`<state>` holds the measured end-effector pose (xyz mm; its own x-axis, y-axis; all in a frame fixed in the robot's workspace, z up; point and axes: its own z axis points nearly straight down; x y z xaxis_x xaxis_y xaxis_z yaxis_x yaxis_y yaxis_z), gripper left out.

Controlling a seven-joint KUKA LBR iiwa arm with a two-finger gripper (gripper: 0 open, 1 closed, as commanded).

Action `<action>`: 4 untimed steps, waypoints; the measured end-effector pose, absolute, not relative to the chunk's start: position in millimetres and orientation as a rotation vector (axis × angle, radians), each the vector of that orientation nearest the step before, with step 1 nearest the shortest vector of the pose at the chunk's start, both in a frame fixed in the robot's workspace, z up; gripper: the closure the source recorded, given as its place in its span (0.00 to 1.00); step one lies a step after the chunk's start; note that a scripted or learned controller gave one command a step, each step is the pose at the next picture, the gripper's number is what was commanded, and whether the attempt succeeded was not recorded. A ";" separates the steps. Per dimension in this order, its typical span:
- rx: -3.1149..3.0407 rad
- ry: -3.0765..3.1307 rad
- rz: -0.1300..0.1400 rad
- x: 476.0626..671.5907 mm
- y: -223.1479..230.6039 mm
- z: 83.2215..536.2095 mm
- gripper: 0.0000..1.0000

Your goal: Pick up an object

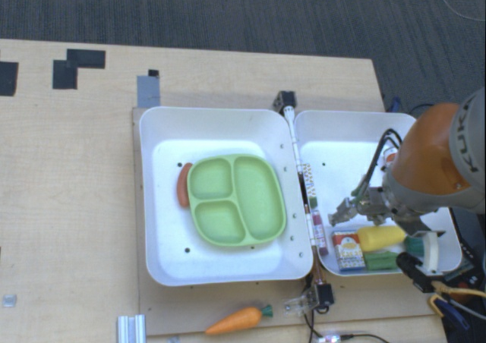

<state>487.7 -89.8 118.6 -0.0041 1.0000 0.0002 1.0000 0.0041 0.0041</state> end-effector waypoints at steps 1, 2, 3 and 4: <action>2.217 2.221 0.006 488.3 -99.1 86.6 0.00; 2.211 2.219 0.013 490.6 -98.9 98.1 1.00; 2.213 2.225 0.007 488.1 -32.3 214.7 1.00; 2.215 2.224 0.005 487.7 -33.0 214.2 0.00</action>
